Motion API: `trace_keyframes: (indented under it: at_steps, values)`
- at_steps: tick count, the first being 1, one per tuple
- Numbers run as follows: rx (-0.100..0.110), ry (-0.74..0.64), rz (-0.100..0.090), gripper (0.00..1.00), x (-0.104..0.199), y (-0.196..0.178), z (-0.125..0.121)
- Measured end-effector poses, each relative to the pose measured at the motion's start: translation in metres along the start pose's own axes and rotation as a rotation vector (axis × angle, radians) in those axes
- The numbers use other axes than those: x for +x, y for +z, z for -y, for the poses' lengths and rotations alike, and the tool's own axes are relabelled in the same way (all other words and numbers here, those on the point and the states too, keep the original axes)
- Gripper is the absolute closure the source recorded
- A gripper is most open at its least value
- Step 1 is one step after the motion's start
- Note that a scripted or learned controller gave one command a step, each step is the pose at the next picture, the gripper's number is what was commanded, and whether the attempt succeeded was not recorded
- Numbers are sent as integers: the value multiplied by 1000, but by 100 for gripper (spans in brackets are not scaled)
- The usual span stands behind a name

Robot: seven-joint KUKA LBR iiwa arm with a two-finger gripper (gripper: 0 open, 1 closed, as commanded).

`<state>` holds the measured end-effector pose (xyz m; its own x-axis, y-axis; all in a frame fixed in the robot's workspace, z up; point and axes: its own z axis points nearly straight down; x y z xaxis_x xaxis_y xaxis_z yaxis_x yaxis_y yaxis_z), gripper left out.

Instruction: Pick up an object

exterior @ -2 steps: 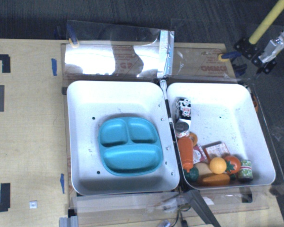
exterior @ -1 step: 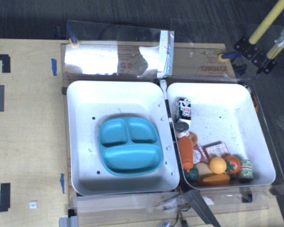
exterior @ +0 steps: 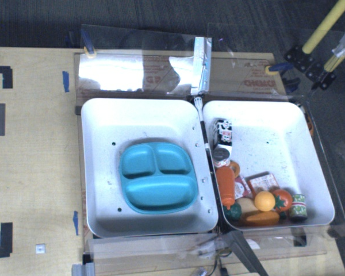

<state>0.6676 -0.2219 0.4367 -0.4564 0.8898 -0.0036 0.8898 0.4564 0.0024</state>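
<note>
Your left bin (exterior: 98, 171) holds a blue divided tray (exterior: 158, 176), while your right bin (exterior: 287, 131) keeps the objects heaped along its near-left side, a carrot (exterior: 225, 186) and an orange ball (exterior: 264, 200) among them.

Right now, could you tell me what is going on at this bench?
Nothing is being handled at this moment. Two white bins sit side by side on the bench. The left bin holds a blue divided tray lying flat near its middle. The right bin holds a pile of small items crowded into its near corner and along its left wall, among them a long orange carrot-like piece, a yellow-orange ball and a small black-and-white carton. The pick has not yet begun.
</note>
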Motion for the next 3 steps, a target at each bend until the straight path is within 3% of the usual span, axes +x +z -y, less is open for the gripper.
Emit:
trace_keyframes:
  at_steps: [3]
  values:
    - [0,-125,0,100,1,0,-1]
